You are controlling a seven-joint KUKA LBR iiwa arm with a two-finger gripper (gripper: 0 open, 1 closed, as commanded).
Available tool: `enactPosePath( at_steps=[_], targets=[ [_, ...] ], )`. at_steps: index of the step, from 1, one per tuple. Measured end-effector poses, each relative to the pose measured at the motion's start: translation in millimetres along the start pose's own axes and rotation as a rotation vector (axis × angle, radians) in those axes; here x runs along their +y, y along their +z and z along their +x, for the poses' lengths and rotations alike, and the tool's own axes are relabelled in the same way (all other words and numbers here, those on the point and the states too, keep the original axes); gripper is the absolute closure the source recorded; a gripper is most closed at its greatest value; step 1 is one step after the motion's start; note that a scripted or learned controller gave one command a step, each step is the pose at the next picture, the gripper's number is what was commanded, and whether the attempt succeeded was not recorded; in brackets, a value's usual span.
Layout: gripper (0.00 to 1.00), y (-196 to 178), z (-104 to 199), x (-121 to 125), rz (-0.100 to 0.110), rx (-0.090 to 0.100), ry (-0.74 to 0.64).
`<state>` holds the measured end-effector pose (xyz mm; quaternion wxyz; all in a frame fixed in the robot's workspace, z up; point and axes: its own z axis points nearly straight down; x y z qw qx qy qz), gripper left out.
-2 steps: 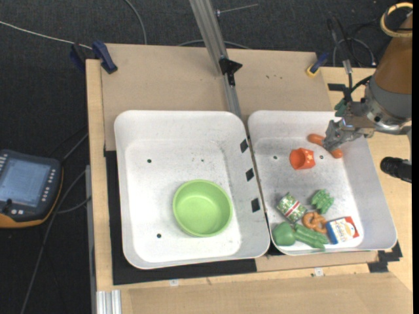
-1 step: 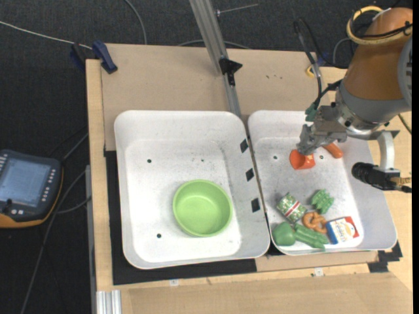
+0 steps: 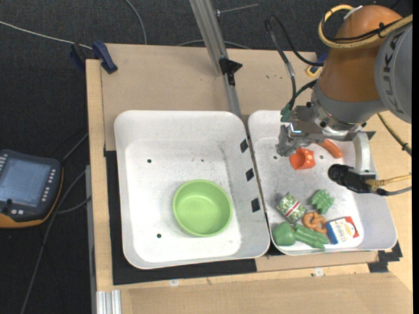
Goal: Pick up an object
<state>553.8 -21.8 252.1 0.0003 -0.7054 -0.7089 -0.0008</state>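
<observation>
Single fixed camera, high above bench (image 3: 163, 64), looking down at slant. Far bench edge toward frame top, near edge toward bottom. Mid-range framing: both white bins whole, left bin (image 3: 131, 136) and right bin (image 3: 383, 231) side by side at centre, dark floor (image 3: 46, 18) visible beyond bench at left and far side. Arm (image 3: 357, 51) enters from right, close under lens, looming large over right bin.

My fingers (image 3: 288, 142) hang over the right bin (image 3: 383, 224). The orange piece (image 3: 302, 159) lies at five o'clock from them, the green bowl (image 3: 202, 207) at eight o'clock.
</observation>
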Motion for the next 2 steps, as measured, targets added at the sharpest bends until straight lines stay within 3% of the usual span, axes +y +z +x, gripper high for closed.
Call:
enactPosePath(
  at_steps=[2],
  targets=[
    [1.0,-2.7,111.8,-13.4,0.001,0.0,0.0]
  ],
)
